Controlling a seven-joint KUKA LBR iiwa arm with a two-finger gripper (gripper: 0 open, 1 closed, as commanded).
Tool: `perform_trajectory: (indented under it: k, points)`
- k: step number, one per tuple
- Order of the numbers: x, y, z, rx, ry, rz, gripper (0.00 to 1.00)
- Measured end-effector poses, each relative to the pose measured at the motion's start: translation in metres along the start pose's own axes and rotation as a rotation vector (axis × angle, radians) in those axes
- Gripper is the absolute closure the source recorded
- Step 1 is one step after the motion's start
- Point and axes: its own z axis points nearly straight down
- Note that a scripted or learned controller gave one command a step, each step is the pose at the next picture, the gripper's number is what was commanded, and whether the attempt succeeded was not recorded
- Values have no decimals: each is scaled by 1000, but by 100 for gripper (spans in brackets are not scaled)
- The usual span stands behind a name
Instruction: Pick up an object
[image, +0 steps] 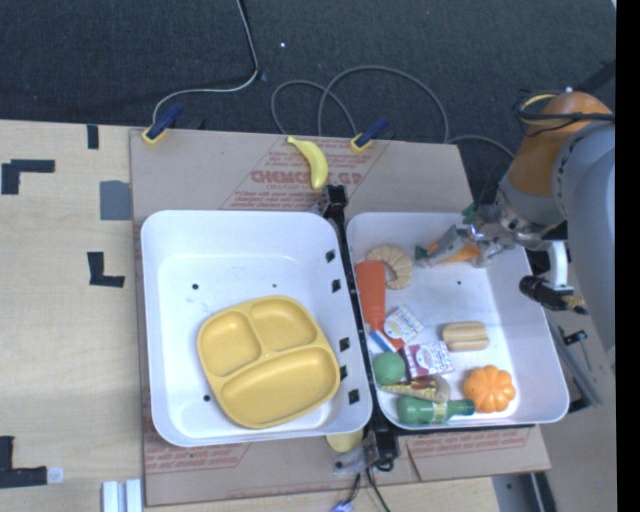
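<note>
My gripper (474, 240) hangs over the back of the right bin (530, 345), reaching in from the right. It is shut on the thick end of an orange toy carrot (452, 254), whose greenish tip points left towards a tan ring-shaped pastry (392, 264). Loose in the same bin lie a red-orange stick (371, 293), two small snack packets (403, 324), a tan bread roll (464, 336), a small orange pumpkin (489, 388), a green ball (388, 368) and a green vegetable (432, 408).
The left bin (175, 250) holds a yellow divided plate (268, 360). A yellow banana (310, 160) lies on the cardboard behind the bins. Cables loop across the dark floor beyond. The arm's grey body (590, 220) fills the right side.
</note>
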Motion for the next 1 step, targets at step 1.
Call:
perform_trajectory:
  k: [1]
  points:
    - [34,8,-23,-2,-1,-3,0]
